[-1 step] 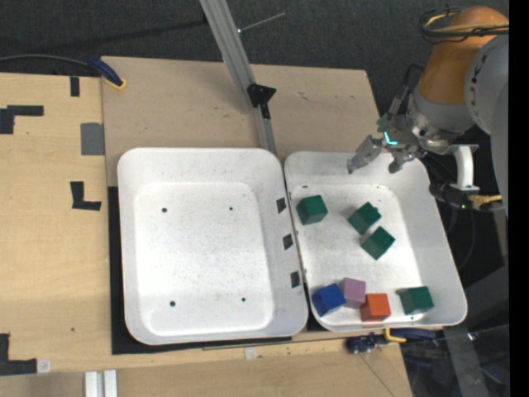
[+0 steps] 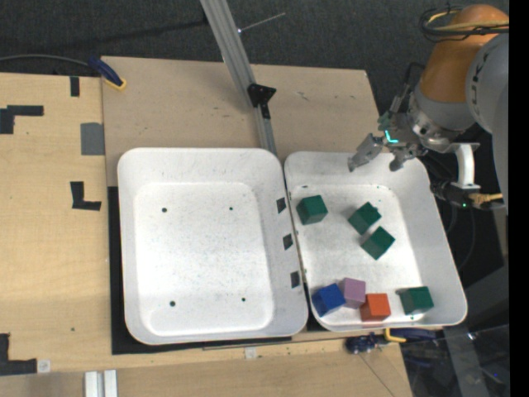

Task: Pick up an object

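My pincer [image 2: 382, 155] hangs spread and empty over the right bin's [image 2: 442, 246] far edge; every block, like the nearest green cube [image 2: 312, 209], is still unpicked

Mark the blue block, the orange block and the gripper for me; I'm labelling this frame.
blue block [image 2: 328, 298], camera view, top face.
orange block [image 2: 376, 306], camera view, top face.
gripper [image 2: 378, 157], camera view, midway between its fingertips.

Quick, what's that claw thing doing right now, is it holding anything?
Gripper: open, holding nothing, over the far edge of the right bin.
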Controlling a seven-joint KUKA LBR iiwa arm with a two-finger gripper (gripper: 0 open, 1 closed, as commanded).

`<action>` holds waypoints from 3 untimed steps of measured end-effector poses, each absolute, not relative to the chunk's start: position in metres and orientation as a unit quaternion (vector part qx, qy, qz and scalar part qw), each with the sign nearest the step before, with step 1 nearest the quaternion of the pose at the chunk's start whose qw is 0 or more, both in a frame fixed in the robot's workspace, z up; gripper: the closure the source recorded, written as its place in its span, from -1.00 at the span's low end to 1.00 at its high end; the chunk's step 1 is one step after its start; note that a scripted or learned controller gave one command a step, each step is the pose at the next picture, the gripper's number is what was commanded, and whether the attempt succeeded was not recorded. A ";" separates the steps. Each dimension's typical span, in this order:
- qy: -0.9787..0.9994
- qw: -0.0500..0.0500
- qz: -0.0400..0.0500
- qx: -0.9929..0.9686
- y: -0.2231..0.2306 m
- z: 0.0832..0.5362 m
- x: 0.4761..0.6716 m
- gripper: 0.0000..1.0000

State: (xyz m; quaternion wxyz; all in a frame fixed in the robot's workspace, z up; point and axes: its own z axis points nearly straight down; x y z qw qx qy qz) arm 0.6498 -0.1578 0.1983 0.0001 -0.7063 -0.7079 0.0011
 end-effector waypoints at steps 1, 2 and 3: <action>-0.708 0.001 0.001 -0.706 -0.149 0.142 0.649 -1.00; -0.708 0.002 0.002 -0.706 -0.147 0.088 0.647 -1.00; -0.709 0.000 0.001 -0.706 -0.147 0.102 0.649 1.00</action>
